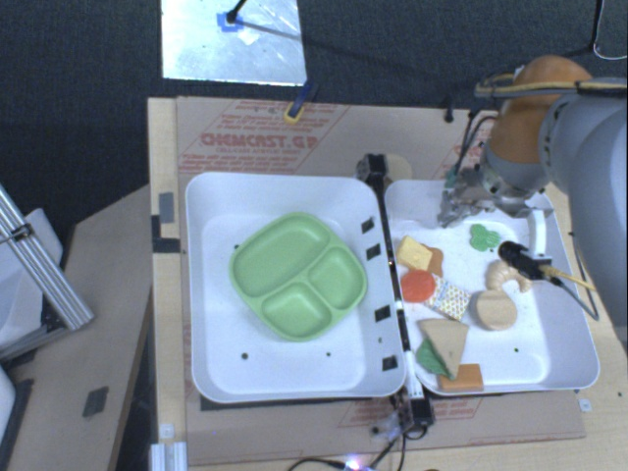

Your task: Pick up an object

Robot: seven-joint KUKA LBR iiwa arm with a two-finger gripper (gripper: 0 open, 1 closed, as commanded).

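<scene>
Hovering at the back of the right bin [564, 356], behind the green toy [483, 235], the gripper [457, 207] is too blurred to tell its state.

The arm [589, 155] comes in from the right edge, its broad grey link filling the upper right corner and running down that side. Above the wrist sits the orange band [535, 106], rounded and bright, over the far right corner of the right bin [569, 361]. Below the band the grey wrist narrows and points down and to the left. The gripper [453, 212] hangs at its end, low over the far left part of the right bin, close to the bin's back wall. Its tip is small and dark against the white floor, and too blurred for detail.
</scene>
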